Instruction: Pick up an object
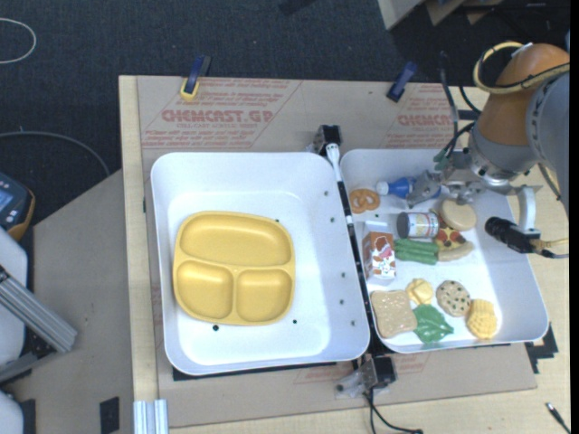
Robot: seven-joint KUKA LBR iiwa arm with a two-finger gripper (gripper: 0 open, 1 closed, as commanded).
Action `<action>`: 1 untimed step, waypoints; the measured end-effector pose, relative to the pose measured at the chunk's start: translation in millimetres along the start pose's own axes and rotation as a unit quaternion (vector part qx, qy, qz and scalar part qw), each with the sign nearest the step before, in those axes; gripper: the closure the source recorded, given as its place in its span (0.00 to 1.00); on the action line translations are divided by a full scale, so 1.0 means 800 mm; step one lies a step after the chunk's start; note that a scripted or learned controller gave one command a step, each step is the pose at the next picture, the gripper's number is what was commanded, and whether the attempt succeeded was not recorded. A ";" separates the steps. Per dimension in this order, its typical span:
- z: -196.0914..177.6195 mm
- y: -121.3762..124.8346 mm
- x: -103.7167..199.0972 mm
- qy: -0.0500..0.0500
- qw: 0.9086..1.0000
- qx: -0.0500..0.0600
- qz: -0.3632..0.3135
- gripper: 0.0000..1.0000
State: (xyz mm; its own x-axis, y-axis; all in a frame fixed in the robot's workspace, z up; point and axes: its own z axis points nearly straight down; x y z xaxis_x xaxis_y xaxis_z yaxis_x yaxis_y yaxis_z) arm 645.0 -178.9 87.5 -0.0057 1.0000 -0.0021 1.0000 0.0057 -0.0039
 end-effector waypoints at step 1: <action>-0.018 0.002 -0.002 -0.002 1.000 -0.004 0.000 1.00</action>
State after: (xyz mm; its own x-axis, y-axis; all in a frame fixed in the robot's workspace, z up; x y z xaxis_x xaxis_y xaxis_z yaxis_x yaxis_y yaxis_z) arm 647.0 -180.2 101.6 -0.0050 1.0000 -0.0066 1.0000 0.0051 0.0046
